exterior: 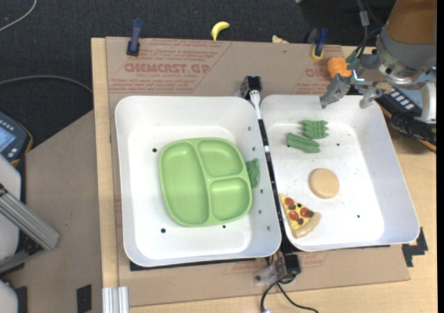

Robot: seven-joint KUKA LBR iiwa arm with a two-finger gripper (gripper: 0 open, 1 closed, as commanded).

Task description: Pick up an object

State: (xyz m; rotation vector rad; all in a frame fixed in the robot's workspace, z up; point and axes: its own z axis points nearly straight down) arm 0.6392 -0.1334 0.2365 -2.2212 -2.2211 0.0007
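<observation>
Above the right bin's [388,166] far edge, the end effector [347,95] hangs with fingers apart and nothing between them, apparently poised to descend on the green toy [308,134].

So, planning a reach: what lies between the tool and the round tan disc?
In the camera view, the two green toy pieces lie between the tool and the tan disc, on the right bin's floor.
</observation>
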